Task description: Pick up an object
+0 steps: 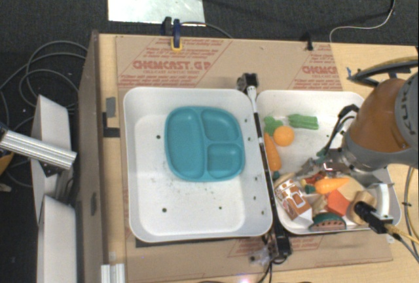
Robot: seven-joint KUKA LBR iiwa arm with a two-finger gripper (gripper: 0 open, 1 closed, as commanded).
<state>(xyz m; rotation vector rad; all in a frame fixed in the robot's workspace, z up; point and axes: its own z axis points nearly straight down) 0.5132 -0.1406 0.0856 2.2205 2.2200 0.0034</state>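
The right bin (308,99) holds several toy foods. A green piece (303,121) and an orange ball (283,136) lie at its back. A long orange carrot (272,154) runs along the left wall. A brown snack packet (292,199), an orange piece (332,184), a red-orange block (338,202) and a dark teal item (327,222) crowd the front. My gripper (313,172) hangs low over this front cluster, just above the packet and left of the orange piece. The arm's wrist (380,131) hides the bin's right side.
The left bin (147,203) holds a teal divided plate (204,144). A black clamp (249,83) sits at the back where the two bins meet. Cardboard covers the bench behind the bins. A black cable (340,124) loops beside the wrist.
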